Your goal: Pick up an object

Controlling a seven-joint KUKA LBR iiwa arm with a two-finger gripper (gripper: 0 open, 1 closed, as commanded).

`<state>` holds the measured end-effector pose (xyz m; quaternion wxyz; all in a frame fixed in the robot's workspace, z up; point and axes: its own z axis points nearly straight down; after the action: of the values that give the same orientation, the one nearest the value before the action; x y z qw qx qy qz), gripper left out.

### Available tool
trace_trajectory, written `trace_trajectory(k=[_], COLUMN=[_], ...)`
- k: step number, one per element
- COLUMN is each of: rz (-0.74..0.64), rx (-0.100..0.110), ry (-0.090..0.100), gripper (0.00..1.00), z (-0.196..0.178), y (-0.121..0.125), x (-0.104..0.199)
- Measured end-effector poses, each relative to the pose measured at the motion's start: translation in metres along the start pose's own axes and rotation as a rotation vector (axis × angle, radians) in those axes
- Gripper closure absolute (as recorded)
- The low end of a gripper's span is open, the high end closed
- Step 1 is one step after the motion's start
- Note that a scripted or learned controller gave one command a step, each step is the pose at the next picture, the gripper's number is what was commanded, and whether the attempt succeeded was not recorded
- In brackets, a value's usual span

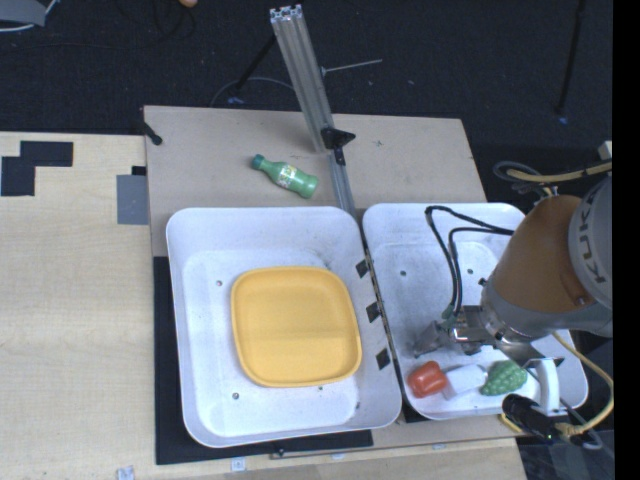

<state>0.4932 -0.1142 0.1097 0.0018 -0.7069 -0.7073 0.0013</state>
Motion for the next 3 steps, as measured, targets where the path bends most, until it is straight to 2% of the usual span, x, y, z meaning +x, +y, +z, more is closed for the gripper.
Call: trace_trajectory(k=[1,2,3], rz=[0.000,0.003,0.001], rx=[-0.006,-0.007,-0.007], ry=[-0.001,-0.001,-0.001], gripper=[0.00,1.00,1.00], z=[0.018,0.007,-0.037], y=[0.001,0.001,-0.005], x=[0.000,-0.001,0.002])
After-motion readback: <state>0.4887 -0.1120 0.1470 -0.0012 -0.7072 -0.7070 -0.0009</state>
